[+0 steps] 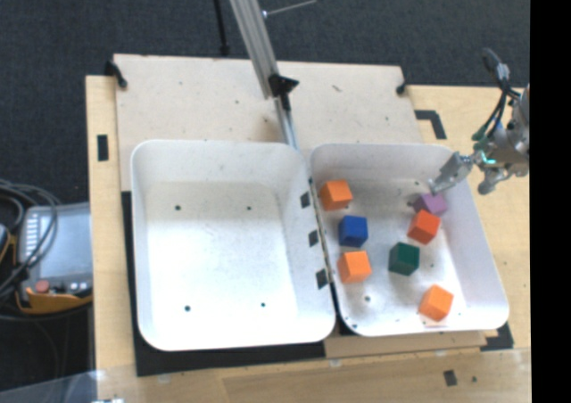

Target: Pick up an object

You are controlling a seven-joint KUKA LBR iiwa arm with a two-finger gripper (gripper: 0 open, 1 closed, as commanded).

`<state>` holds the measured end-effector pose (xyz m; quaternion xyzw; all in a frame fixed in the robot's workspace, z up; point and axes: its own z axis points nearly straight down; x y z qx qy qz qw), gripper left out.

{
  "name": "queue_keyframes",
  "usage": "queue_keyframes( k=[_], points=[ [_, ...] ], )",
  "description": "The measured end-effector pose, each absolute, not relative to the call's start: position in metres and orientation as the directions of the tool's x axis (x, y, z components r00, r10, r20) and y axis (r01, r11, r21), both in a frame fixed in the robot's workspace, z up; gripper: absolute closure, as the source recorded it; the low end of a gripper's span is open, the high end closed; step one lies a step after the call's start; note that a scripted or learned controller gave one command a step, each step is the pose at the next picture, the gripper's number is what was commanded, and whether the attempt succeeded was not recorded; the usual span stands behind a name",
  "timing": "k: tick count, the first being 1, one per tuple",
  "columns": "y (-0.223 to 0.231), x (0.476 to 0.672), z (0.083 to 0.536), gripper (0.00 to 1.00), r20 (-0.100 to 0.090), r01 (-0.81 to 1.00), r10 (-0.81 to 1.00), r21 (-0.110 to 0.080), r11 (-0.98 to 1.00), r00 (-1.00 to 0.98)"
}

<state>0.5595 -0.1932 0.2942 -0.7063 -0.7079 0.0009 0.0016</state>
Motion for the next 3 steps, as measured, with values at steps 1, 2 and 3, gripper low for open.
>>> queue_keyframes(
  k=[1,2,3],
  points=[
    [-0.193,0.560,0.297,0.00,0.000,1.000,1.000,0.001,0.003,-0.003],
    [-0.192,0.555,0.235,0.00,-0.001,1.000,1.000,-0.005,-0.001,0.001],
    [-0.200,0.555,0.190,0.00,-0.002,1.000,1.000,-0.004,-0.002,0.002]
  ],
)
